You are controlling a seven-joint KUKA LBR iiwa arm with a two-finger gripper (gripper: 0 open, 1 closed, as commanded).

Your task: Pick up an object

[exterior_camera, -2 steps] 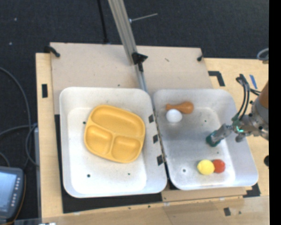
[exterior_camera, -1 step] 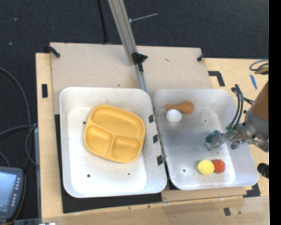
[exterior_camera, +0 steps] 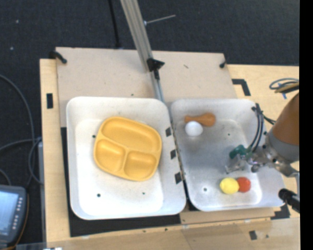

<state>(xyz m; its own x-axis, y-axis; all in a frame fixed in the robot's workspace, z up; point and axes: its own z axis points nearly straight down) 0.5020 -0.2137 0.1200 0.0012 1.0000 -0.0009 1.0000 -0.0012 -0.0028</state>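
The arm comes in from the right, its orange band showing above the grey wrist, and the gripper hangs low over the right bin, towards its right side. From where I stand I cannot tell how far the hand is open; the metal parts and the teal piece at its tip blur together, and nothing can be made out between them. It appears to be just over the bin floor, but whether it touches I cannot say.

Just near of the gripper lie a yellow ball and a red ball, touching each other, the red one to the right. They sit close to the near right corner of the bin, beside the gripper rather than under it. At the far side of the same bin lies a wooden-handled thing with a white round head, well apart from the gripper.

The left bin holds a yellow divided plate, lying flat in the middle with three compartments facing up. A slanted aluminium rail rises from the far edge of the bench between the two bins. A screen sits at the near left corner, off the bench.
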